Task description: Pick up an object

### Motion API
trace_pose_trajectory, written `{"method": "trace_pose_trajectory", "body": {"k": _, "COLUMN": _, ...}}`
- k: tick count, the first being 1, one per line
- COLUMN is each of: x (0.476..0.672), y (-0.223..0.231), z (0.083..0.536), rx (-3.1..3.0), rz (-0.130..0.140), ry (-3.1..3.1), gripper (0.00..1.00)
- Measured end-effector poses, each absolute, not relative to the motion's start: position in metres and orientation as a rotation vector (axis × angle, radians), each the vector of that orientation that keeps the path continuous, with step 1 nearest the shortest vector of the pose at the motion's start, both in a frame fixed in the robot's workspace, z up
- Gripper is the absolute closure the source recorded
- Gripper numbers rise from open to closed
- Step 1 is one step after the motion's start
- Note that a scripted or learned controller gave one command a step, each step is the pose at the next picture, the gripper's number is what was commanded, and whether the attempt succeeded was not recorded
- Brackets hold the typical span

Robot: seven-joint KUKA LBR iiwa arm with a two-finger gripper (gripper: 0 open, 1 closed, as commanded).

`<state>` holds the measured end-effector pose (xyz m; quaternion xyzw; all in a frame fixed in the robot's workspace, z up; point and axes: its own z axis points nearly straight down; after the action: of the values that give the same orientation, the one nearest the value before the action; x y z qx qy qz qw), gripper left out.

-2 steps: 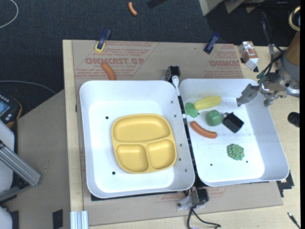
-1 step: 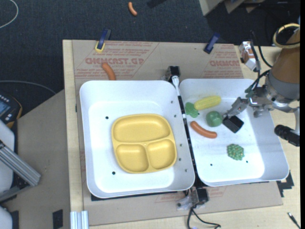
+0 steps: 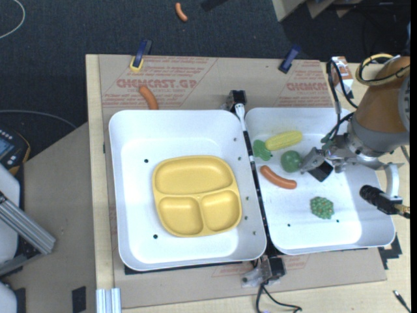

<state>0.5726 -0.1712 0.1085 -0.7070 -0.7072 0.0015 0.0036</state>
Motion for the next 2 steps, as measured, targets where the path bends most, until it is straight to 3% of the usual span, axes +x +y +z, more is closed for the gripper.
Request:
{"method": "trace_pose_trajectory", "body": {"k": 1, "x": 0.573, "y": -0.171, "z": 0.084, "rx": -2.219, "rz": 0.002, "ry": -2.220, "gripper": 0.00}}
{"method": "trace_pose_trajectory", "body": {"k": 2, "x": 0.574, "y": -0.171, "z": 0.096, "rx": -2.224, "rz": -0.001, "ry": -2.222, "gripper": 1.00}}
